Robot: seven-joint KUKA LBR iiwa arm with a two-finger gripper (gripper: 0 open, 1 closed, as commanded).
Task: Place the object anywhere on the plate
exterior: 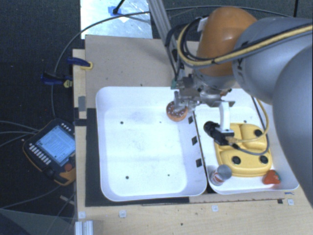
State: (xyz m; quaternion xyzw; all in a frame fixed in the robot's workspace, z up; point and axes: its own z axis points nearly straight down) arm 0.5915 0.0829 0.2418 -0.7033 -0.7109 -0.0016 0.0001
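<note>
A small round brown object (175, 113), ring-like with a pale centre, is at the right edge of the left bin (142, 146), near its back. My gripper (182, 103) is directly over it and touches or nearly touches its top. A yellow plate (247, 151) with dark holes lies in the right bin (286, 182), to the right of the gripper and closer to the front. The arm covers the back part of the right bin.
A red item (270, 178) lies at the front right corner of the right bin. A small grey-capped item (222, 172) sits at that bin's front left, beside the plate. A handheld control pendant (51, 148) rests left of the bench.
</note>
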